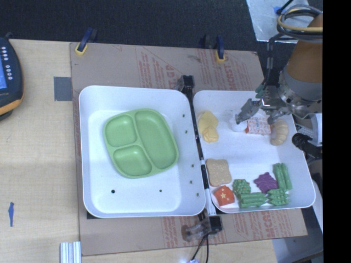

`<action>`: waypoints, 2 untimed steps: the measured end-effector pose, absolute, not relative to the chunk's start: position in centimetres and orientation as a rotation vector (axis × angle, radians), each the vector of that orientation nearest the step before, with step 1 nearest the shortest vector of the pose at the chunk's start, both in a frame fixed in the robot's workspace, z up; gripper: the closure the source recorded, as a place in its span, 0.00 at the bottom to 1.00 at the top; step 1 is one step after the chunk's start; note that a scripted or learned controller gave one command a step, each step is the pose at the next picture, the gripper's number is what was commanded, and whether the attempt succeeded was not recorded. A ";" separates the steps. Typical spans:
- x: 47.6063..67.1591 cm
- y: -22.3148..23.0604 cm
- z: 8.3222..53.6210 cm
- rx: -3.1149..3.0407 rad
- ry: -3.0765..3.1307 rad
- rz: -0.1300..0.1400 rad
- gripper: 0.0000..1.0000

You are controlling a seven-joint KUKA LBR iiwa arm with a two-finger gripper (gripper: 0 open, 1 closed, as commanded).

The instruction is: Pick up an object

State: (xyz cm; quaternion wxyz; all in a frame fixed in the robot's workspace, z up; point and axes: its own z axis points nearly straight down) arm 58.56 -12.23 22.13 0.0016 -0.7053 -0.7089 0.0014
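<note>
**Gripper hovering over the far end of the right bin, nothing picked yet**

Along the near edge of the right bin point(307, 163), a cluster of toy food is lying: a red piece point(224, 195) at the near left corner, green vegetables point(249, 197) beside it, a purple piece point(266, 181) and green beans point(282, 175) toward the right wall. Just beyond them a slice of toast point(219, 171) is sitting against the left wall, and farther along that wall a pale yellow piece point(208, 126) is resting. The left bin point(90, 147) is carrying a green divided plate point(141, 142) near its middle.

At the far end of the right bin, the arm is reaching in and the gripper point(258, 112) is hanging with its fingers spread apart, nothing between them. A small white-and-red packet point(258, 126) is lying right below it, and a tan bread roll point(279, 132) is sitting just beside that, toward the right wall.

The step in hand appears to be the approach, with the grasp not yet made. The packet looks like the likeliest target; the next move would call for lowering the fingers on either side of it, clear of the roll, then closing and lifting.
</note>
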 end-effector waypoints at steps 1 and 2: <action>51.8 -11.8 8.7 -2.215 -2.216 0.006 0.00; 50.1 -20.9 10.6 -2.226 -2.217 0.005 0.00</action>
